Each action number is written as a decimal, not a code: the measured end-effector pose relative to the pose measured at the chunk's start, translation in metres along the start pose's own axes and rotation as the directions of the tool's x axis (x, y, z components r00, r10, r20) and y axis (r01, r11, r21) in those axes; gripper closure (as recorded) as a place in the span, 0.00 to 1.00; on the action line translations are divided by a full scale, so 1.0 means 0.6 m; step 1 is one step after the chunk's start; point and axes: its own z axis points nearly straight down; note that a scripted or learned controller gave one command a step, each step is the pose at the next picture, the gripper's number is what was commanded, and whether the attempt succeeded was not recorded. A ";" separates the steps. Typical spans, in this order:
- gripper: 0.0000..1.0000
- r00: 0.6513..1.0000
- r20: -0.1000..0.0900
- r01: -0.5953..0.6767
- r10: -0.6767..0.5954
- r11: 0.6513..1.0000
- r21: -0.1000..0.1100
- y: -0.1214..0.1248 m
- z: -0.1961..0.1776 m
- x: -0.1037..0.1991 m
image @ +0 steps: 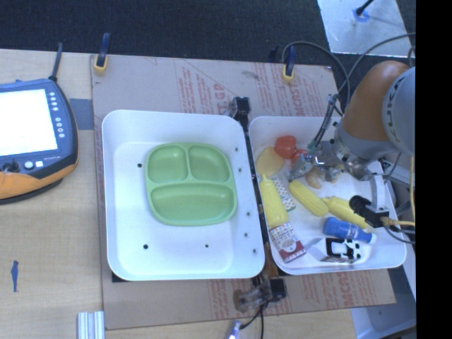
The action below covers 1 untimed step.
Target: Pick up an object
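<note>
Two white bins sit on our tabletop (pixel 56 217). We see a green plate (pixel 191 183) in the left bin (pixel 127 260); corn (pixel 308 198) and toys crowd the right bin (pixel 385 260). Our hand (pixel 311 159) hangs there, grip impossible to tell.

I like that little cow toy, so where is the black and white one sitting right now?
The black and white cow toy lies in the right bin, near its front right corner, just below the blue bottle.

Yellow corn cob (pixel 308 198), lying slantwise, mid right bin (pixel 395 260)
</note>
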 end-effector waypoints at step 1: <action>0.00 1.000 -0.004 -0.001 0.001 0.999 0.048 0.085 0.014 -0.001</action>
